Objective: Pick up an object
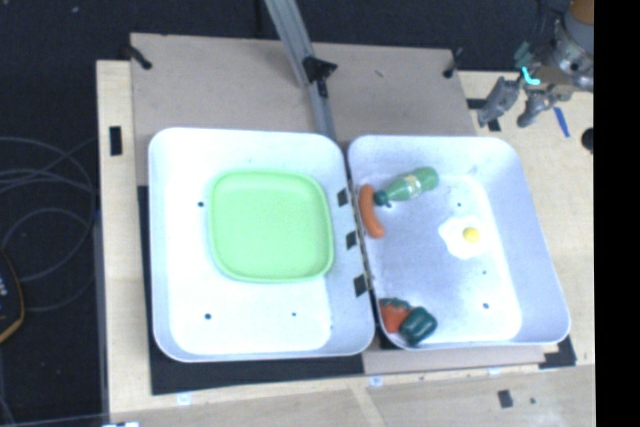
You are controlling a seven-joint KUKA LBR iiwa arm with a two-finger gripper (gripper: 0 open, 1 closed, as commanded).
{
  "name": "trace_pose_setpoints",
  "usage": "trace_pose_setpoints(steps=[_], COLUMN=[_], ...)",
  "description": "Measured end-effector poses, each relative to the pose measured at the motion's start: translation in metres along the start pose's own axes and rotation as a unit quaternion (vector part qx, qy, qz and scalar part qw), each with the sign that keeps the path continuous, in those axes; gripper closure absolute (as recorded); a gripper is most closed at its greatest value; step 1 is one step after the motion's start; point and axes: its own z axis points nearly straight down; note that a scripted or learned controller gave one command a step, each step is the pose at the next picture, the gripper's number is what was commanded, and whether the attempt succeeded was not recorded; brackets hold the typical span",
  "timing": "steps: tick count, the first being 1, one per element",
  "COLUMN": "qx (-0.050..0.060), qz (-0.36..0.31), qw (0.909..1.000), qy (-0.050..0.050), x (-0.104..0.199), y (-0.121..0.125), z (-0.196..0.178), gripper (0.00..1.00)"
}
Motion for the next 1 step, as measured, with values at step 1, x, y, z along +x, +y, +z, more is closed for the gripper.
trace_pose_setpoints(steps=[1], qx=[0.000], qz=[0.000], qw=[1.0000], qy=[0.000], x=[0.0000], y=[0.0000], z=[-0.0001], gripper=[0.00])
